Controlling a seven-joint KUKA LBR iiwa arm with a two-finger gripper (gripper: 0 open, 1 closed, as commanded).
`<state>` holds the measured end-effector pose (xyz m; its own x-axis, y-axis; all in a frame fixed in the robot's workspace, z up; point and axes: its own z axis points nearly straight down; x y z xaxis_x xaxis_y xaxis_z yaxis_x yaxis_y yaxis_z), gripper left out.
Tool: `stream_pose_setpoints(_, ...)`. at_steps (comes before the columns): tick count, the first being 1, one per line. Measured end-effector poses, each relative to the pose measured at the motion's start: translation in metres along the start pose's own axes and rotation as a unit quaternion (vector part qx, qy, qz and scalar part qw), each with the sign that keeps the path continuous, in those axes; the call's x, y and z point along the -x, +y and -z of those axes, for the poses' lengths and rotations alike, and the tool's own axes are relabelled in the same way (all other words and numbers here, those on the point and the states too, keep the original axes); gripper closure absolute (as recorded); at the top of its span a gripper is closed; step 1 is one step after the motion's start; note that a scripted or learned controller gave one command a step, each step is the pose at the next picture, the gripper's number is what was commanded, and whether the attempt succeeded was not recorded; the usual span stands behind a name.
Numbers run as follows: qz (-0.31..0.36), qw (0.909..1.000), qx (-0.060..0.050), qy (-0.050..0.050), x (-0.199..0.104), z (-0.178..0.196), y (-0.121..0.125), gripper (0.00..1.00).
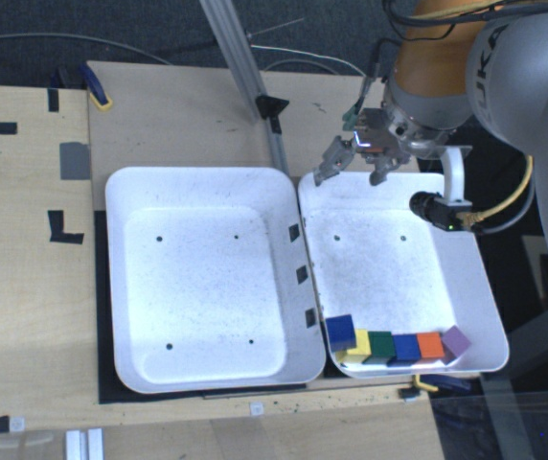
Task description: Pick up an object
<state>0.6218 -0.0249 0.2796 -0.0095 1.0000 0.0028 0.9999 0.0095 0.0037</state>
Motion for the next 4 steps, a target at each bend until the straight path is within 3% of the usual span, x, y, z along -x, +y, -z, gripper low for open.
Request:
stream_pose_setpoints(1, 0.001, 1.0000, 0.000, 0.001, -0.083, 0.059, -0.047, 0.00)
stream_pose_setpoints(2, -0.001, 1.0000, -0.003, -0.001, -0.124, 0.072, -0.090, 0.00)
stream_pose_setpoints(3, -0.002, 1.0000, -0.004, -0.001, -0.123, 0.081, -0.088, 1.00)
stream_pose_setpoints(4, -0.006, 1.0000, -0.006, -0.003, -0.055, -0.062, -0.041, 1.00)
